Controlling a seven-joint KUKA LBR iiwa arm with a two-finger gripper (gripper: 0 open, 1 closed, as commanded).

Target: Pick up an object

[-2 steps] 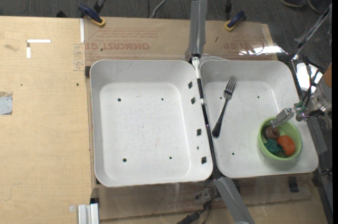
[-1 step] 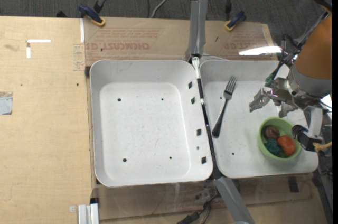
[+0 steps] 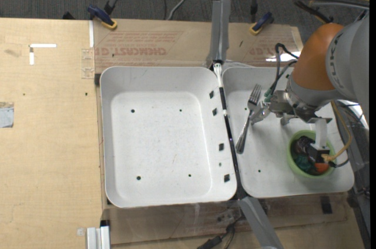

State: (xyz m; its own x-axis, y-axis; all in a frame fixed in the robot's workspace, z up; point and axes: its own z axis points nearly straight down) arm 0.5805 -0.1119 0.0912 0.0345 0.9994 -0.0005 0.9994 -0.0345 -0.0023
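Grey arm (image 3: 343, 60) with orange band reaches in from the right over the right bin (image 3: 258, 174). Tool (image 3: 271, 104) sits low at a silver fork (image 3: 249, 115) lying in that bin, tines up; can't tell its grip state. Green bowl (image 3: 298, 151) with small items at bin's right. Left bin (image 3: 111, 124) beside it, both on surface (image 3: 47, 124).

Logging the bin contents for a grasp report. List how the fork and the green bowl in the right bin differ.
The fork is long, thin and metallic; the green bowl is round and deep. The fork lies slantwise near the bin's left wall, tines toward the far side; the bowl sits upright near the right front corner. The fork carries nothing, while the bowl holds small dark and orange items. Both rest in the right bin.
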